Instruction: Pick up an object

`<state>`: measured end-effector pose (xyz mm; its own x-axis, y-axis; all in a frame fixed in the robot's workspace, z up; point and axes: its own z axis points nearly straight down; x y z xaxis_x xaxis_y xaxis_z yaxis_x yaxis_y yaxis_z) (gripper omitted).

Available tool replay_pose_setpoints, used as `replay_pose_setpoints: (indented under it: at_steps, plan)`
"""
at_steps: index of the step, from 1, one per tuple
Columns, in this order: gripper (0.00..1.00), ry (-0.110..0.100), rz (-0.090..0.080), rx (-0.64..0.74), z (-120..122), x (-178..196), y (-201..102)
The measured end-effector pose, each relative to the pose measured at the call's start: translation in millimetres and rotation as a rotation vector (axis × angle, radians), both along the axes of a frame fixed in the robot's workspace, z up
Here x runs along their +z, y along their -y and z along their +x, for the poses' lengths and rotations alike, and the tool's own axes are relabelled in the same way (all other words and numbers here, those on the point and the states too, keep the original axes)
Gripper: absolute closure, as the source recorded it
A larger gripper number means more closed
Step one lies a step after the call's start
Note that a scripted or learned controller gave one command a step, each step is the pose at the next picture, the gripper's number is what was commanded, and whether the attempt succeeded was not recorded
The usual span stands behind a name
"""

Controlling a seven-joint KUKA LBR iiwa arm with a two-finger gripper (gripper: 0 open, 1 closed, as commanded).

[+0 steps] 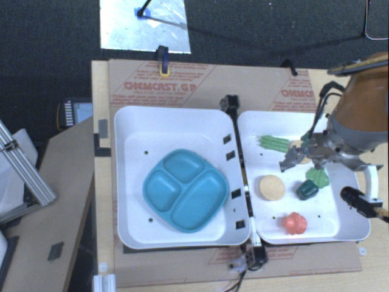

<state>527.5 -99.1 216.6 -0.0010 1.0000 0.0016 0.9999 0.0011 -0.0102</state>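
Hand (296, 157) beside ridged green vegetable (275, 143)

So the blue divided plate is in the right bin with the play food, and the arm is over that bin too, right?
Not quite. The camera view shows the blue divided plate alone in the left bin. The play food, such as the red piece, lies in the right bin, and the arm is over that one.

Smooth matt blue plastic tray (186, 189), glossy white plastic bin (130, 163)
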Motion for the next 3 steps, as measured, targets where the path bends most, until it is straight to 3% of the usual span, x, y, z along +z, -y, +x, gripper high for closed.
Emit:
replay_pose_setpoints:
  at_steps: [1, 3]
  plan:
    - [0.0, 0.012, -0.001, 0.002, 3, 5, 0]
    - [0.0, 0.007, -0.001, 0.0, 9, -94, 8]
